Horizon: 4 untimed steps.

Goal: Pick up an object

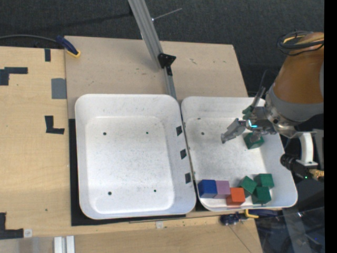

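- Plainly, you are early in the pick; the pincer [243, 129] hangs over the upper right part of the right bin [210, 112], with one grey finger [230, 135] slanting out to the left; whether it is spread or closed you cannot tell from this angle, and nothing shows clamped in it, so count nothing as lifted.
- The nearest candidate is a green block [254, 141], lying on the bin floor just beside and slightly below the pincer; whether the two are touching cannot be told.
- What is left, as you may judge it: settle on a block, close on it, and raise it free of the bin.
- Other candidates crowd the bin's near edge; a blue block [207, 187], a purple block [222, 187], an orange block [237, 195] and a cluster of green blocks [258, 187] sit pressed close together, which would likely make a clean grip there harder.
- The left bin [129, 157] sits alongside on the surface [31, 141]; a slanted metal rail [150, 30] runs down toward the seam between the bins, well apart from the pincer.
- The bin's right wall is near the green block; mind it on the descent.
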Tool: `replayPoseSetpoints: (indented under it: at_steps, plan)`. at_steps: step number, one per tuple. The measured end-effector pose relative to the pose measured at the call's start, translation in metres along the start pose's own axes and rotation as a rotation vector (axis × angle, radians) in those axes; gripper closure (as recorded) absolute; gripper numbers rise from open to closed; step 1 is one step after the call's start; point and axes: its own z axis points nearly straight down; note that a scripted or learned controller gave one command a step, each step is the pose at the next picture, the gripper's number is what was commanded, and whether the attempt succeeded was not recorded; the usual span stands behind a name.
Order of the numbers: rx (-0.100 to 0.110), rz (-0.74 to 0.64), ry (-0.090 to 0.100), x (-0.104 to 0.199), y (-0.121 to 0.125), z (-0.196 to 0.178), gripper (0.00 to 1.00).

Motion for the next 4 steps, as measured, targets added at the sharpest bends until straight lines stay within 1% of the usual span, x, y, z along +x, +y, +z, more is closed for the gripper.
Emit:
replayPoseSetpoints:
  at_steps: [1,2,3,4]
  plan:
    - [-0.005,-0.001,0.0,0.0,0.001,-0.002,0.0]
    - [0.001,0.0,-0.001,0.008,-0.007,0.055,0.0]
    - [0.003,0.001,0.0,0.006,-0.012,0.119,0.0]
    - [-0.003,0.0,-0.002,0.006,-0.012,0.164,0.0]
